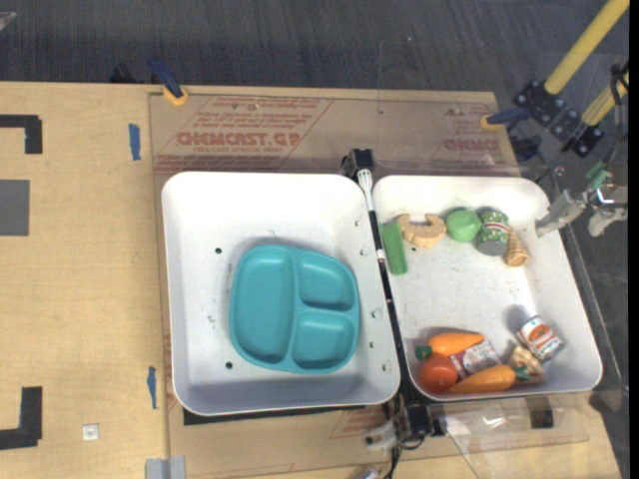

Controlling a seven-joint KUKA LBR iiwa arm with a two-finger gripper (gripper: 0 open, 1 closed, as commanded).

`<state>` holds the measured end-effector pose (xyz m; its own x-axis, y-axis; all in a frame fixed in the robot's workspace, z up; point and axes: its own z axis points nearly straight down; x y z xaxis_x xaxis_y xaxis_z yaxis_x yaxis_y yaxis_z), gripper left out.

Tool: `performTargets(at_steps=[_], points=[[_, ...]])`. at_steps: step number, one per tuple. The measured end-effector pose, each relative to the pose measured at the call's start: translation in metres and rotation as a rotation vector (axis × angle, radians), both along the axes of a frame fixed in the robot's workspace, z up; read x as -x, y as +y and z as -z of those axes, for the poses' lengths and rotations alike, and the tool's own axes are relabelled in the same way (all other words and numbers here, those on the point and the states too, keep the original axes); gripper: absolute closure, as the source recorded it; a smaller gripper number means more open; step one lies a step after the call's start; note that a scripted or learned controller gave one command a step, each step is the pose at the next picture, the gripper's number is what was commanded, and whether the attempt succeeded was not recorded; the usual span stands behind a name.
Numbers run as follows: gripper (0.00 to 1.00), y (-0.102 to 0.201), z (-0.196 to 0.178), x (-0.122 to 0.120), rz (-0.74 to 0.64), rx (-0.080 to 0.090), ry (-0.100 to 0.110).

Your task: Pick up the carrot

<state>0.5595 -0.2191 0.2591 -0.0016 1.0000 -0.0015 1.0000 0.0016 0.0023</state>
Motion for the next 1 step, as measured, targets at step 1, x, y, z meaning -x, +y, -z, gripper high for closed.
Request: performTargets(at_steps=[1], points=[[0.00, 0.0459, 0.1034, 0.0480, -0.164, -0.004, 0.008]])
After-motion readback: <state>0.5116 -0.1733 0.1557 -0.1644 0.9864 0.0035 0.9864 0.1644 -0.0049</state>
